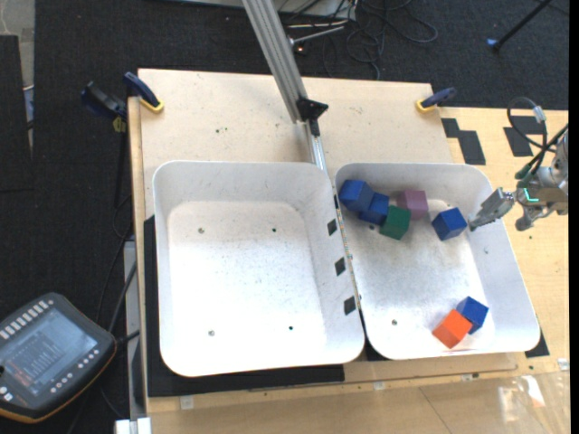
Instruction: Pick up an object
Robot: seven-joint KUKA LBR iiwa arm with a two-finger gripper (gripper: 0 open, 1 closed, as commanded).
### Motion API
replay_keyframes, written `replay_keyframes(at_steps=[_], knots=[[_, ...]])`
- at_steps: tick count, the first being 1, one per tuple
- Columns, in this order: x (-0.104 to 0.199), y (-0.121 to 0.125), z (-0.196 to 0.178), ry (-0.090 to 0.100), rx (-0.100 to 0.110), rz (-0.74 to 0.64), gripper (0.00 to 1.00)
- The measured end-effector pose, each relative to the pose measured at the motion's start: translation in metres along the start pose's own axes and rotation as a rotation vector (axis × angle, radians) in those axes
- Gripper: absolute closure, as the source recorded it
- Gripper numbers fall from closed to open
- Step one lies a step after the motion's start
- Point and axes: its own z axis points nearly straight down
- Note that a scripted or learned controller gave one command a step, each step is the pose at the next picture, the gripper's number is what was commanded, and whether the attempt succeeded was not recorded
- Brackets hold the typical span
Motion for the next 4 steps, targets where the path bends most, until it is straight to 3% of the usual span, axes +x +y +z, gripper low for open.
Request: replay_keyframes(at_steps=[1,4], knots=[[0.0,0.001,-0.002,-0.001,-0.004,-0.001,0.0],[0.008,-0.009,0.158,0.001,0.001,0.002,0.0]])
